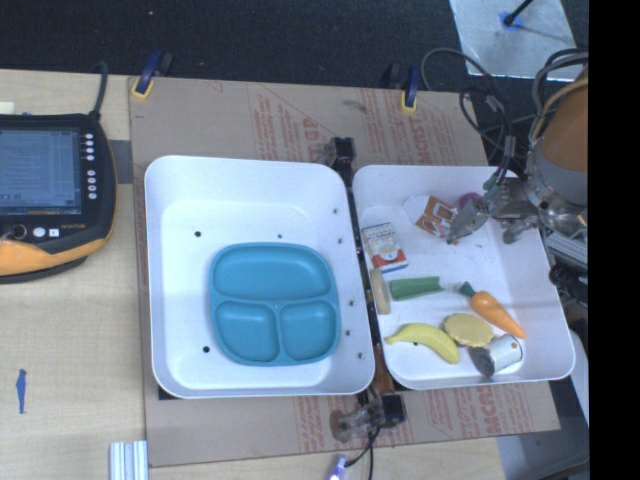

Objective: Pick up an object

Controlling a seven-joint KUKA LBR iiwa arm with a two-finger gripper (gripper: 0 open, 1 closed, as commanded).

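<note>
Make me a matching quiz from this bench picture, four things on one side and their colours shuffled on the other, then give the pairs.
Things:
1. divided tray in the left bin
2. banana in the right bin
3. carrot
4. long vegetable beside the bin divider

Colours:
A. orange
B. green
C. light blue
D. yellow

Pairs: 1-C, 2-D, 3-A, 4-B

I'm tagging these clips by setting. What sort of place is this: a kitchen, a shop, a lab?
Most likely a robotics lab. Two white bins sit on cardboard clamped to a bench, toy food like a banana and carrot fills one, and a control pendant lies alongside.
</note>
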